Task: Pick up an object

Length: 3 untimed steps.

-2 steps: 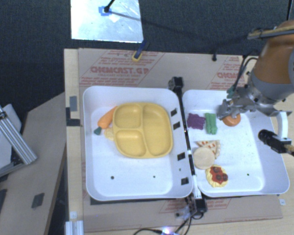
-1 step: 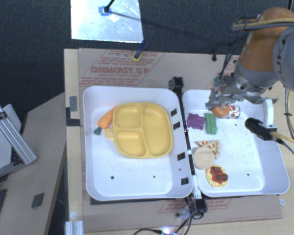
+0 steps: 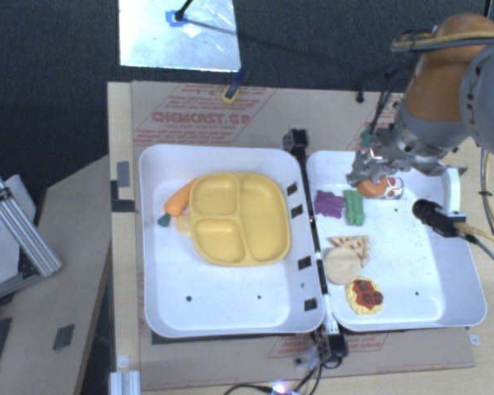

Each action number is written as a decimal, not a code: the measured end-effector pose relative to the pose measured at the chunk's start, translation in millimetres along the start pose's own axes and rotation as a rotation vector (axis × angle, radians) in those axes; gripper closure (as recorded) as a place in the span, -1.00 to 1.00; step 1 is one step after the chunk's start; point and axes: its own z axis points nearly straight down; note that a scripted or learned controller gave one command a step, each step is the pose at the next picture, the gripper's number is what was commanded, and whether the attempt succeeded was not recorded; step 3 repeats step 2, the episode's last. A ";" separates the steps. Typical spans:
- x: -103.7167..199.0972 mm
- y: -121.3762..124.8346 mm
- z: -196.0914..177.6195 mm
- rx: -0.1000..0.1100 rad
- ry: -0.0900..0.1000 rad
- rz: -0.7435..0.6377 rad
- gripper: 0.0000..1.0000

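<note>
Pizza toy (image 3: 365, 295) nearest; end effector (image 3: 369, 174) over half-hidden orange object (image 3: 372, 188), grip state unclear.

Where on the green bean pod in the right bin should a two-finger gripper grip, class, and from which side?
Probably across the middle of the green bean pod, from above. It lies flat in the right bin, long and narrow. The purple piece sits close on the view's left, so placing fingers there could be tight.

Bench (image 3: 82, 245) bears cardboard sheet (image 3: 199, 115); two white bins (image 3: 230, 315) side by side.
</note>
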 end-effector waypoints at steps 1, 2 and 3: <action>-3.2 -3.7 20.1 0.001 -0.001 0.004 1.00; -5.4 -2.7 -1.3 -0.001 0.000 0.001 1.00; -5.4 -2.7 -1.3 -0.001 0.000 0.001 1.00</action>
